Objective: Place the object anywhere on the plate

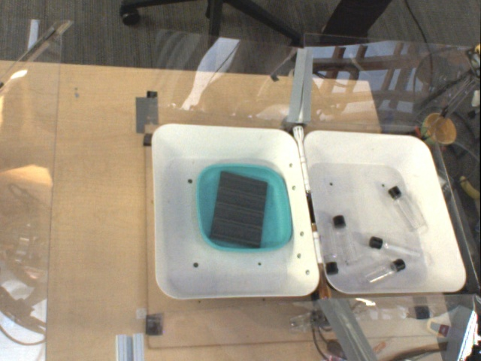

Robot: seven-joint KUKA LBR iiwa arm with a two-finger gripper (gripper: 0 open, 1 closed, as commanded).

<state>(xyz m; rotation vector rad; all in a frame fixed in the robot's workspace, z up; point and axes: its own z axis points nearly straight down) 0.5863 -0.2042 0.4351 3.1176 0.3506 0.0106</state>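
Nearest lay the front edge of the wooden desk (83, 277), with a small grey bracket (153, 323) fixed just below the left bin (173, 269). That bin held a teal plate (279, 201), square with rounded corners, set near its middle. A dark ribbed block (240, 209) lay flat on the plate, wholly within its rim and turned slightly clockwise from the plate's sides. Teal showed on all four sides of the block, more on the left and right than above and below.

The right bin (443, 269) sat just beside the left one, their inner walls almost touching. Several clear vials (379, 273) with black caps lay scattered in its lower half; one cap (394, 192) sat higher than the others, nearer the middle. None of the vials touched the plate or the block.

A grey metal post (299, 89) ran back from the gap between the bins. Clear panels stood around the desk and gave off pale reflections. Beyond the desk, on grey carpet, stood the black base of a chair (218, 6).

How the jaws stood, and whether they had hold of anything, I could not tell.
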